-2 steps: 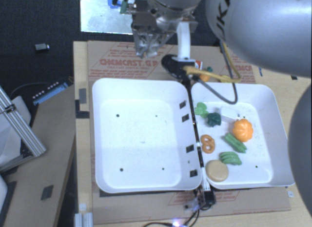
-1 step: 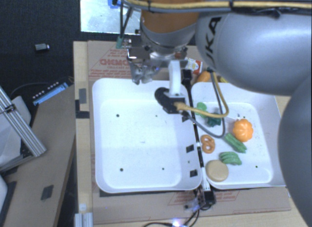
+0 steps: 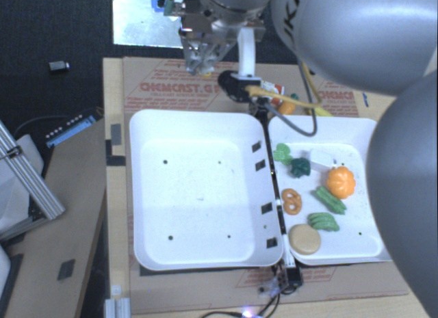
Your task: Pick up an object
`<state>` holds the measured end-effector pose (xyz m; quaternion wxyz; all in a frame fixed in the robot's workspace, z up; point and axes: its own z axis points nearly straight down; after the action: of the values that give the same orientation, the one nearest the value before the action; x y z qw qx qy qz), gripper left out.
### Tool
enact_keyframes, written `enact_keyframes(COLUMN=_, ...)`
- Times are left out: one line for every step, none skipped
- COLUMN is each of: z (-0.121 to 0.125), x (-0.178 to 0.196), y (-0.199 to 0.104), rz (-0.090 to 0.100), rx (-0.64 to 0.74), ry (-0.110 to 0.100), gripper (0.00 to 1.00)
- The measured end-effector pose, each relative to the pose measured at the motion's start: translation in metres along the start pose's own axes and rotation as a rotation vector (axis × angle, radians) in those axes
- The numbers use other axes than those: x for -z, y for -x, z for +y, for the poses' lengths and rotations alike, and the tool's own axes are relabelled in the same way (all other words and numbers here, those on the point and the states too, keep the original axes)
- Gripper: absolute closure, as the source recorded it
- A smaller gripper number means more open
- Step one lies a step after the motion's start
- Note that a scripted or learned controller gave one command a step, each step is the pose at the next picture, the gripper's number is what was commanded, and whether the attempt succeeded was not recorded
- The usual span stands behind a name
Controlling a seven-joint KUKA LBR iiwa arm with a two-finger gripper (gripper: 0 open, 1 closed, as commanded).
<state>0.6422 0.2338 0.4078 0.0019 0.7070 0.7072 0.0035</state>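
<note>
Gripper (image 3: 203,60) sits above far edge of left bin (image 3: 147,132), over the cardboard, well apart from all objs; fingers blurred, can't tell if released or clenched, nothing visible betw. them. Candidate objs all lie in right bin (image 3: 366,241): orange fruit (image 3: 341,181), pretzel (image 3: 291,201), tan round piece (image 3: 305,239) near front edge, green veg piece (image 3: 324,221), long green piece (image 3: 330,199), dark green piece (image 3: 300,167), light green piece (image 3: 282,152).

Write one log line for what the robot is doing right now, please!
phase: before pick | gripper: raised behind left bin, nothing between fingers | right bin: orange, pretzel, cookie, broccoli
</note>
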Motion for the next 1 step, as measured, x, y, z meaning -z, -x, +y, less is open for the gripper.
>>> enact_keyframes(z=0.0183, x=0.0202, y=-0.0003, rz=-0.001, rx=0.002, ry=-0.002, gripper=1.00)
